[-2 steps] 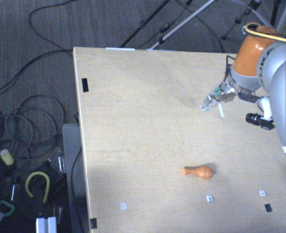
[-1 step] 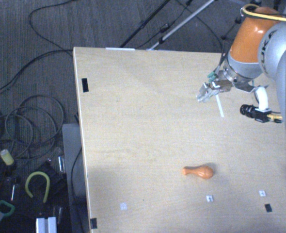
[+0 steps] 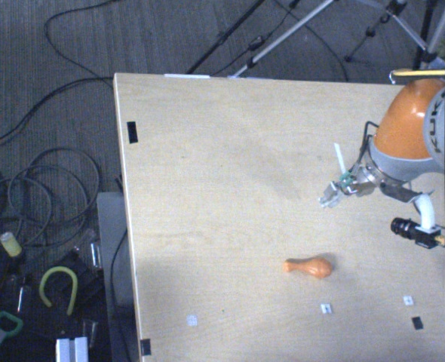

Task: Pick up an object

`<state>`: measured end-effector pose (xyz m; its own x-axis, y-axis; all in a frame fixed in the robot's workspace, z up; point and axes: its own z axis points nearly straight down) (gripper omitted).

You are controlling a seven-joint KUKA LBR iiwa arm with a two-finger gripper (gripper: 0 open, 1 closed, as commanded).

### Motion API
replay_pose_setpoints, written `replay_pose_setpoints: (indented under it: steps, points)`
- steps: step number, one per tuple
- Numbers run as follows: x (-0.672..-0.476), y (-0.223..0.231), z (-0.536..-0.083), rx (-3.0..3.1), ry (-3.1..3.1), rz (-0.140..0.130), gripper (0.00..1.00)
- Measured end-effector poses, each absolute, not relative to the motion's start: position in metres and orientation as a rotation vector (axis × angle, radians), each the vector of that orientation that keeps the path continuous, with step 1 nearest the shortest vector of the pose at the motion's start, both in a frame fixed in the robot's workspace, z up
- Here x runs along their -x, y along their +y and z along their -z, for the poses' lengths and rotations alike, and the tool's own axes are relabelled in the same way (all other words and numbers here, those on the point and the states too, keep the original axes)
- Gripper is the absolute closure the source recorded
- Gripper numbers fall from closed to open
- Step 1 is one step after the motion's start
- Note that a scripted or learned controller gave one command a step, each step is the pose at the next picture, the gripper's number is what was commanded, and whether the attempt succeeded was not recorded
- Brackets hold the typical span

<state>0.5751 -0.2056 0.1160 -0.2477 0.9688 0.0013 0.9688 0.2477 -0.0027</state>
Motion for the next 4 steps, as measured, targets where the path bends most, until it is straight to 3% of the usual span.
replay_pose_setpoints:
  steps: [1,2,3,4]
  points:
    - [-0.5919,-0.1085,-0.0822,2.104,-2.328,-0.002,1.00]
    - [-0.5919,-0.1088,-0.0823,2.105,-2.327,-0.002,0.00]
    - [-0.5916,-0.1078,-0.0903,2.103,-2.326,-0.002,1.00]
    - [-0.5916,-0.1079,-0.0903,2.103,-2.326,-0.002,0.00]
